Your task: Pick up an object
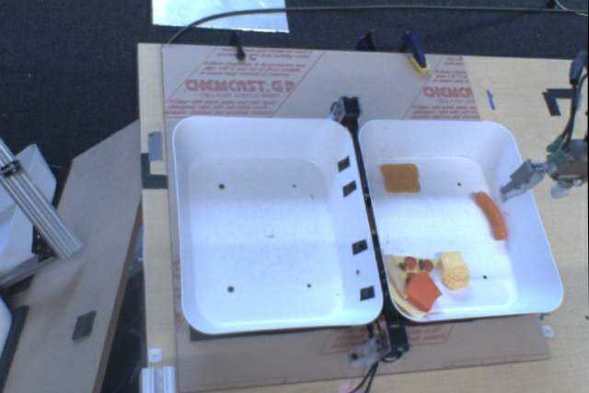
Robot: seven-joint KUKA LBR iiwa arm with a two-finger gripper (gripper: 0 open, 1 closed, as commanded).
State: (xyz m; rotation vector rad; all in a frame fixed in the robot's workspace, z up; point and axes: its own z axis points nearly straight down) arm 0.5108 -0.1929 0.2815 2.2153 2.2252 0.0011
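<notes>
my claw (543, 181) hangs at the right rim of the right bin (529, 163), reaching in from the edge of the view; i cannot tell how its tips stand, and i see nothing caught between them. nearest to it, just inside the bin, lies an orange sausage-shaped piece (491, 214). farther in, a brown square (400, 178) sits near the divider. at the bin's near corner a yellow block (453, 271), an orange-red wedge (423, 291) and some small bits cluster together. the left bin (198, 138) lies beside it.
</notes>
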